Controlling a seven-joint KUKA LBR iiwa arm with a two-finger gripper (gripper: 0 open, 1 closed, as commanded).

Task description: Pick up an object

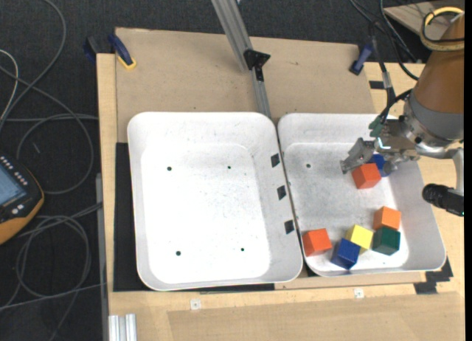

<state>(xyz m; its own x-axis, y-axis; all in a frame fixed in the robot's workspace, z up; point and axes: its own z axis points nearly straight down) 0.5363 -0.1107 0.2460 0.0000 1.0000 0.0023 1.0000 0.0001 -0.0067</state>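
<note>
My gripper (370, 161) hangs over the back part of the right bin (324, 147), its fingers spread open. A red-orange cube (366, 176) sits on the bin floor just below and between the fingers, with nothing visibly clamping it. A small blue block (379, 161) peeks out right behind that cube, partly hidden by the gripper. Near the bin's front edge lie an orange cube (317, 240), a blue cube (344, 253), a yellow cube (361, 236), a green cube (386, 241) and another orange cube (386, 218).
The left bin (147, 184) stands beside the right one, with small black clips (281, 192) along the shared wall. A slanted metal pole (236, 29) rises from behind the bins. Blue clamps (122, 52) hold the bench's back corners.
</note>
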